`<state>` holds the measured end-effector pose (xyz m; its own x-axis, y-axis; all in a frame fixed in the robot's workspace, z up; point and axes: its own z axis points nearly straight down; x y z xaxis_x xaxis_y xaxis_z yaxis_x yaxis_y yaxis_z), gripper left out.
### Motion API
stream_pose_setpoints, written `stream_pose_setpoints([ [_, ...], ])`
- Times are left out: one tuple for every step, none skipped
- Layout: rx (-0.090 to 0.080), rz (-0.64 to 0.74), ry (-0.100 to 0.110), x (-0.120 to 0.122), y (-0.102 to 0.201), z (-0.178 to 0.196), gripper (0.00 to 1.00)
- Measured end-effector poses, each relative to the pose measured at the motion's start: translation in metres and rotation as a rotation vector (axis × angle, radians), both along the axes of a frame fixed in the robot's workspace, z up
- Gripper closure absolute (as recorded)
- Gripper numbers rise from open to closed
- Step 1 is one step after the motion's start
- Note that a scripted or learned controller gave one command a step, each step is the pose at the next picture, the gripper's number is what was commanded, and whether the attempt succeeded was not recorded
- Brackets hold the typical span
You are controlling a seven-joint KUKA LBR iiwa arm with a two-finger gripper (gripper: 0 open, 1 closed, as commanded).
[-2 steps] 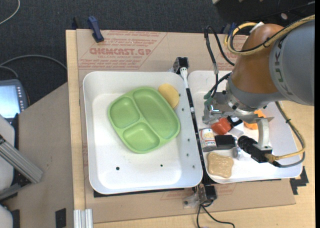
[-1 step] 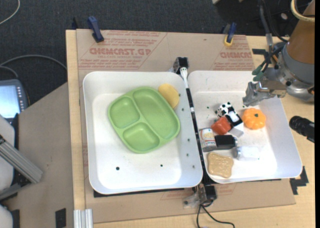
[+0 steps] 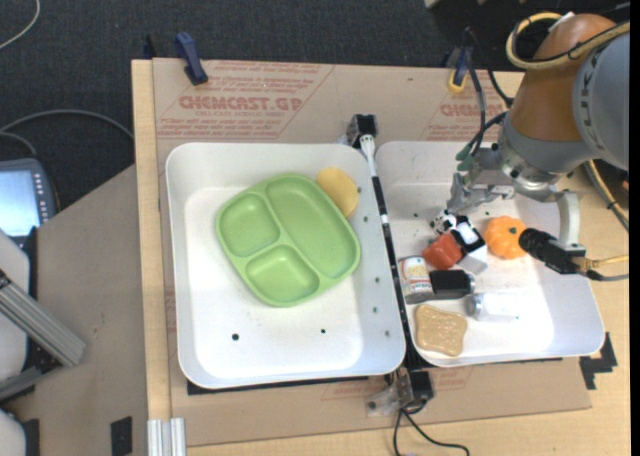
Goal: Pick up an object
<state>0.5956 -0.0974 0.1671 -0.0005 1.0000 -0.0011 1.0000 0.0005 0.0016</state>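
My gripper (image 3: pixel 460 206) hangs low over the back of the right bin (image 3: pixel 575 329), just above a small black-and-white toy (image 3: pixel 459 233). Touching that toy on its near side is a red object (image 3: pixel 442 252). An orange ball-like fruit (image 3: pixel 505 237) lies just right of them. Nearer the front are a small labelled can (image 3: pixel 414 270), a black block (image 3: pixel 451 283), a clear plastic piece (image 3: pixel 489 302) and a slice of toast (image 3: pixel 441 330). Nothing is seen lifted by the gripper.
The left bin (image 3: pixel 200 334) holds a green divided plate (image 3: pixel 288 240) and a yellow sponge-like piece (image 3: pixel 340 190) at its back right. A raised divider (image 3: pixel 382 234) separates the bins. The arm's grey and orange body (image 3: pixel 560 94) looms over the right bin's back corner.
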Motion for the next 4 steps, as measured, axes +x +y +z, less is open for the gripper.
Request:
stream_pose_setpoints([
  [0.001, 0.0, 0.002, -0.003, 0.001, 0.004, 0.0],
  [-0.007, 0.001, -0.023, -0.065, -0.006, -0.062, 0.0],
  [-0.009, 0.0, -0.027, -0.064, -0.006, -0.051, 1.0],
  [-0.001, 0.002, -0.007, -0.013, -0.003, -0.082, 1.0],
])
